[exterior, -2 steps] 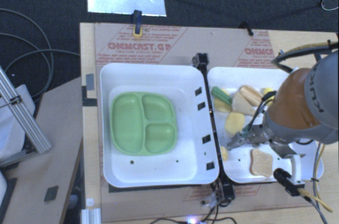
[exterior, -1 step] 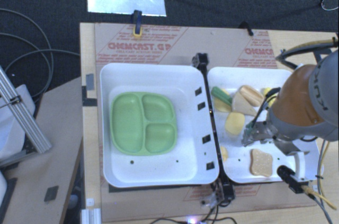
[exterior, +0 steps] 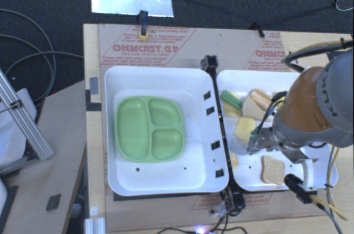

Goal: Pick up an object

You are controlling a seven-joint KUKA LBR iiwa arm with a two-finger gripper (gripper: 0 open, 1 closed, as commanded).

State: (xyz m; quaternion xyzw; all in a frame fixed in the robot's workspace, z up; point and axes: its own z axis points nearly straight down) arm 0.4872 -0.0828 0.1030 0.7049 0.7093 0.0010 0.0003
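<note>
The right bin (exterior: 241, 180) holds several food-like objects: a green and yellow piece (exterior: 231, 100) at its upper left, a tan bread roll (exterior: 256, 103) beside it, a pale yellow block (exterior: 244, 128) in the middle, a small yellow bit (exterior: 234, 160) by the divider, and a toast slice (exterior: 272, 170) near the front. The arm's orange band (exterior: 304, 100) and grey wrist hang over the bin's right half. My gripper (exterior: 258, 141) reaches down just right of the pale yellow block, above the toast slice. The wrist hides part of the bin.
The left bin (exterior: 127, 75) holds a light green divided plate (exterior: 149, 128). Black clips run along the divider (exterior: 217, 128) between the bins. Cardboard lies under both bins. A cable and a yellow connector (exterior: 321, 202) trail at the lower right.
</note>
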